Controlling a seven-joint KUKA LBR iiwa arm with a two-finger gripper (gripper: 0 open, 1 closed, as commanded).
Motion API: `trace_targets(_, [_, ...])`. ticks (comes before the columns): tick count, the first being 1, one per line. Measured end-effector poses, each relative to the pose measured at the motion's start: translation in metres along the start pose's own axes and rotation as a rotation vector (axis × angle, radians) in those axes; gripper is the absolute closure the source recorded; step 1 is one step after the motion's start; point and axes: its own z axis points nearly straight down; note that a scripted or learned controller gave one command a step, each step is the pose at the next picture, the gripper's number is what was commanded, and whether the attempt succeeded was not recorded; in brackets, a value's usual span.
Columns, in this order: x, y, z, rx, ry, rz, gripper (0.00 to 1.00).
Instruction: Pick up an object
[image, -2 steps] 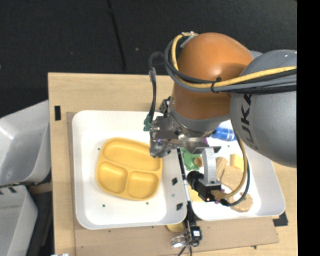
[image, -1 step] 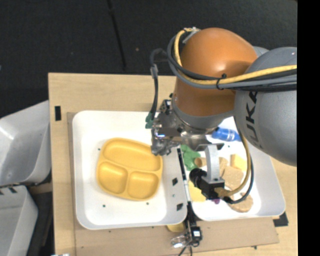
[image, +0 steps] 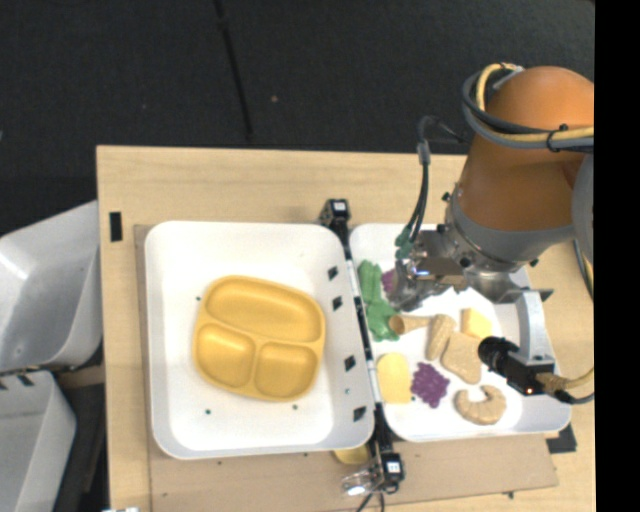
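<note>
The arm reaches in over the right bin (image: 548, 425), and the hand (image: 408, 285) hangs low at that bin's inner end, close above the toy food. This looks like the approach step of a pick — the hand is down among the pieces but nothing can be seen between its parts, so no grasp can be claimed yet. Whether it stands wide or narrow I cannot tell; the wrist and cables hide it.

Directly under and just beside the hand lies a green leafy piece (image: 376, 300), stretched along the bin wall that faces the other bin. A small tan cone (image: 410, 324) lies just past it, touching or nearly touching the green. Further from the hand sit a pale bread-like slice (image: 462, 357), a yellow wedge (image: 476, 322), a purple grape cluster (image: 430, 383), a yellow round piece (image: 394, 376) and a tan curved pastry (image: 480, 405).

The left bin (image: 170, 330), well apart from the hand, holds a yellow divided plate (image: 260, 335).

The green piece seems the likely target. The next move calls for a straight descent and a firm close — the wall beside it leaves little room, and the cone may be nudged.
</note>
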Motion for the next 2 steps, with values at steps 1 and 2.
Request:
trace_targets(1, [0.04,-0.001,-0.001,0.0,0.004,-0.015,1.0])
trace_targets(2, [0.038,0.0,-0.011,-0.001,0.003,-0.017,1.0])
